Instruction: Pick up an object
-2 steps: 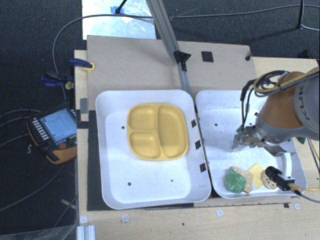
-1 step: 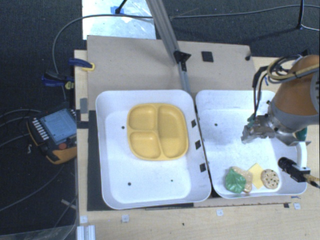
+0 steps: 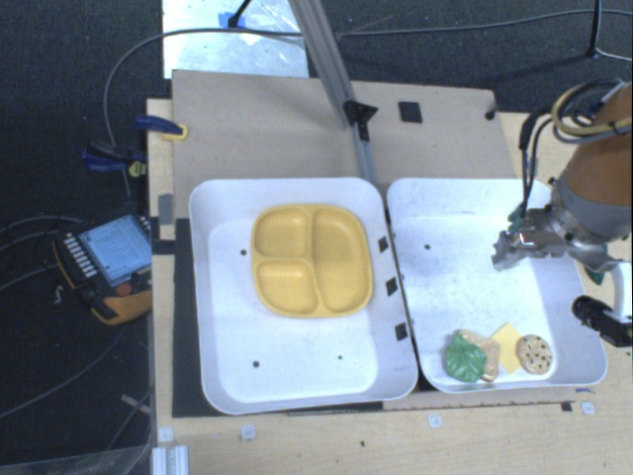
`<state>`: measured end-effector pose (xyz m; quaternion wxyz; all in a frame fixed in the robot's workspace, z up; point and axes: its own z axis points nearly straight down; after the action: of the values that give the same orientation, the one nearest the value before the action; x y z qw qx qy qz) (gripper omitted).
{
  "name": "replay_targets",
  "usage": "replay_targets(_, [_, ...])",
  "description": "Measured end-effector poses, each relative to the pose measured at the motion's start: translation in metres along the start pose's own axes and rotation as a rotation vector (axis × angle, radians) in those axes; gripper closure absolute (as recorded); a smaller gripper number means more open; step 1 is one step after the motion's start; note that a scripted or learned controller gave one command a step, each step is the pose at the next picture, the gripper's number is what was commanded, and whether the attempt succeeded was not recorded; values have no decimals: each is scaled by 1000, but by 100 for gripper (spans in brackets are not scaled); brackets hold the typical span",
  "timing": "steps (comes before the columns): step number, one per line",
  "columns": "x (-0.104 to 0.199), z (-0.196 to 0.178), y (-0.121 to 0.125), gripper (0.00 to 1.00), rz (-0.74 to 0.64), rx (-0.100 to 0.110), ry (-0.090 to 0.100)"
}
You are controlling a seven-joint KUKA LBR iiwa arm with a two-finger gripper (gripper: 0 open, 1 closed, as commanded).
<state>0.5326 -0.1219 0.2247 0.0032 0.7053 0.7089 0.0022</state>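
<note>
1. End effector [image 3: 506, 248] hangs over the right bin [image 3: 465, 206], near its right side, about mid-depth. Nothing seen in its grip; how far it's open I can't tell, too small and blurred.
2. Pickable things sit in a cluster at the bin's near edge: green leafy piece [image 3: 465, 359], yellow wedge [image 3: 507, 345], cookie [image 3: 535, 353], touching or just beside each other.
3. Key relation: cluster lies toward the viewer from the end effector, roughly straight below it in view. Wedge is nearest.
4. Left bin [image 3: 227, 364] holds a yellow divided plate [image 3: 312, 260], well apart.

No text, label, brand or number can be read anywhere; the screen of the handheld pendant [image 3: 111, 248] at the frame's left is too blurred.
</note>
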Motion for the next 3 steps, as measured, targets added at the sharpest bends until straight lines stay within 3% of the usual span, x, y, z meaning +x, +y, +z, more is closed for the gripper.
replay_targets(1, [0,-41,2,100,0,1,0])
replay_targets(3, [109,-12,14,100,-5,7,4])
